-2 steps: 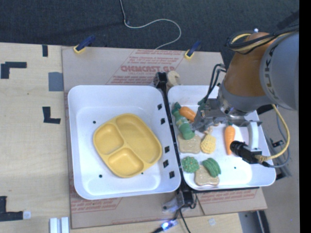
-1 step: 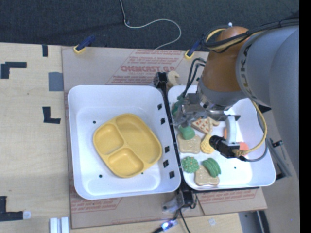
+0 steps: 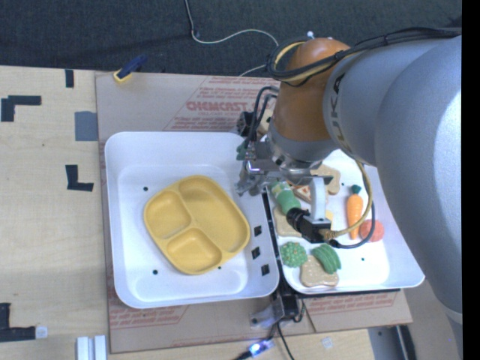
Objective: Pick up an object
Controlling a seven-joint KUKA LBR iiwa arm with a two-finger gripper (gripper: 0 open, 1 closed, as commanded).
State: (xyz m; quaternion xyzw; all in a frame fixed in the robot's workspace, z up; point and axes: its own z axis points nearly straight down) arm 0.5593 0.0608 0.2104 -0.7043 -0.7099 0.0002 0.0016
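Here, two white bins are seen side by side on the bench: the left bin (image 3: 120,201) holds a yellow divided tray (image 3: 196,223), and the right bin (image 3: 401,272) is crowded with toy food. The arm (image 3: 390,111) is stretched in from the right of the frame, its orange band (image 3: 311,88) sitting above the centre, and the gripper (image 3: 289,201) is lowered over the upper left part of the right bin, close to the wall shared by the two bins.

Just beneath the gripper body a green, cucumber-like piece (image 3: 286,199) can be made out, with a biscuit-coloured piece (image 3: 306,192) beside it. Further toward the lower centre lie a green bumpy ball (image 3: 293,254), a green leafy piece (image 3: 327,257) and a tan slice (image 3: 318,277); a carrot (image 3: 354,208) and a red piece (image 3: 373,231) are placed toward the right.

Whether the fingers are spread or closed cannot be told, since they are hidden by the wrist, and no object can be confirmed as gripped.

The step in hand is judged to be the descent onto a piece in the right bin, probably the cucumber-like one. It would be done well if that piece were straddled across its narrow side, the neighbouring pieces and the bin wall were kept clear, and the lift were made straight up only once a firm closure had been achieved.
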